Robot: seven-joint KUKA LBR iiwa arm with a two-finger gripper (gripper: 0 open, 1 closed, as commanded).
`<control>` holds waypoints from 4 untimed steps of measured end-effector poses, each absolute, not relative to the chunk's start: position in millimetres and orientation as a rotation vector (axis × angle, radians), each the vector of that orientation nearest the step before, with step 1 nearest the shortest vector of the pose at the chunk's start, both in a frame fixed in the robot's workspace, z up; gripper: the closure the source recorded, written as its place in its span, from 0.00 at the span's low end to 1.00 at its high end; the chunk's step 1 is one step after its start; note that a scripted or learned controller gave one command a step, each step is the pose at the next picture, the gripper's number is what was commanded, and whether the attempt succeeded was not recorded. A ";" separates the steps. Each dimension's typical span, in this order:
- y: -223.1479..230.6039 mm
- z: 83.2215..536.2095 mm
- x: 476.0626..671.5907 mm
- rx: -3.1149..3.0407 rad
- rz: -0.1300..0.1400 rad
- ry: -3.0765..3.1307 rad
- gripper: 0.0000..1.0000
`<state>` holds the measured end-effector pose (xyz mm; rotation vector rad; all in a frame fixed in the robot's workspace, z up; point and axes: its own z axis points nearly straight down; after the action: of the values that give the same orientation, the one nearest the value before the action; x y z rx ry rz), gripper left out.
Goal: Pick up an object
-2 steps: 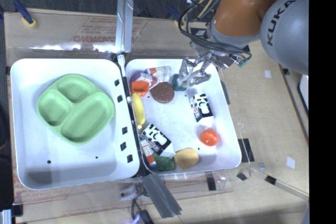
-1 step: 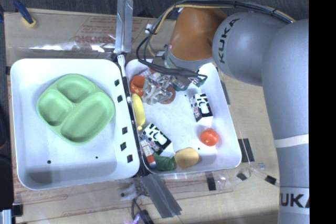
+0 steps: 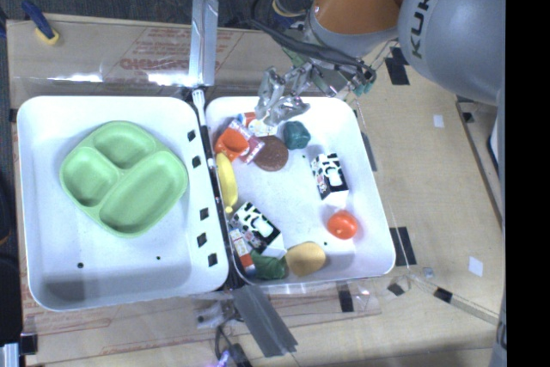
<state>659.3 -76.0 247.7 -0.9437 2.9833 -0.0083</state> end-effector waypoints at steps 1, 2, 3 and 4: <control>-116.9 186.0 625.3 -1.273 0.002 2.874 1.00; -78.3 216.6 646.3 -1.280 -0.002 2.864 1.00; -178.1 204.0 653.5 -1.653 -0.003 2.667 1.00; -128.4 102.0 657.4 -1.389 0.002 2.817 1.00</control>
<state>657.4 -128.4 102.0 -1.3890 2.8166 0.0020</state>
